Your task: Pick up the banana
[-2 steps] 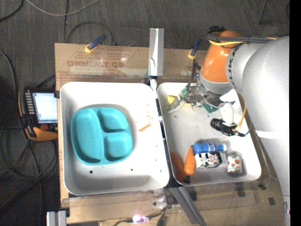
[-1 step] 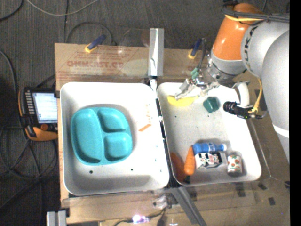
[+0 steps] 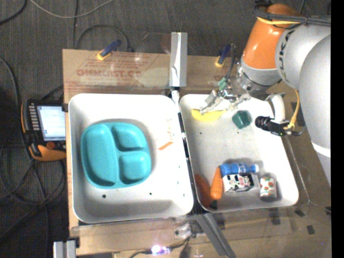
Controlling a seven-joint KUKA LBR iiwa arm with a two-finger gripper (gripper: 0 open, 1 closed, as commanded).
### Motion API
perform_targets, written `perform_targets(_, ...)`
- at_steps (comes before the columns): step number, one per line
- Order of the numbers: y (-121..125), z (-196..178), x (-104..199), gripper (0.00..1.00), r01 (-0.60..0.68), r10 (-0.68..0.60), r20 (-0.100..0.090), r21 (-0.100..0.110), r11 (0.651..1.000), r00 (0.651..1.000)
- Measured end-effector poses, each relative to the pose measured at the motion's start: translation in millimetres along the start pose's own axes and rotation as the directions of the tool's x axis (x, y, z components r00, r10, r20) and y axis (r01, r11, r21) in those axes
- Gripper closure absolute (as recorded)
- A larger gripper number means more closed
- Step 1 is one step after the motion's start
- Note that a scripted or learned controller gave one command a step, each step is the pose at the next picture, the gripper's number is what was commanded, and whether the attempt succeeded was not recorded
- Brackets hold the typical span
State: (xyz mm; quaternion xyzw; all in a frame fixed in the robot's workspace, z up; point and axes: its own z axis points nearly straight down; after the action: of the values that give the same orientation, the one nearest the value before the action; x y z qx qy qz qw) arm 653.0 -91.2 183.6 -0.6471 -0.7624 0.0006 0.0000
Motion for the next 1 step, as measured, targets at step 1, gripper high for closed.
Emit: perform_targets(1,15.7,88.9,-30.2,0.0,0.025,-0.025,0.008,-0.015,1.0,1.0)
